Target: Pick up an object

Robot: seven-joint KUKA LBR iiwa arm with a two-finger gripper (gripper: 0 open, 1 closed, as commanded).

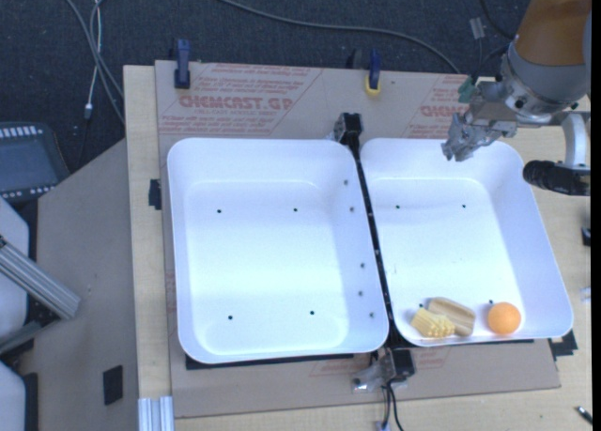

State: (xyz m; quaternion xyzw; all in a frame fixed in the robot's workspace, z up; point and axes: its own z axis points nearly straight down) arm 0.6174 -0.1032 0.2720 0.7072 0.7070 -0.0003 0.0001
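end effector [462, 145], grip state untellable, is hung over right bin [470, 232]; orange ball [504, 317] far below should be approached squarely.

Both bins, the left bin [272, 251] and the right bin [460, 232], are plain white with small dark dots; an orange ball [504, 317], a yellow corn cob [432, 324] and a tan roll [453, 310] show against the white, the board [282, 91] is pale with red lettering, two blue clamps [181, 53] grip it

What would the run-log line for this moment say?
arm: over right bin far edge | gripper: holds nothing seen | orange ball, corn, bread roll: right bin near edge
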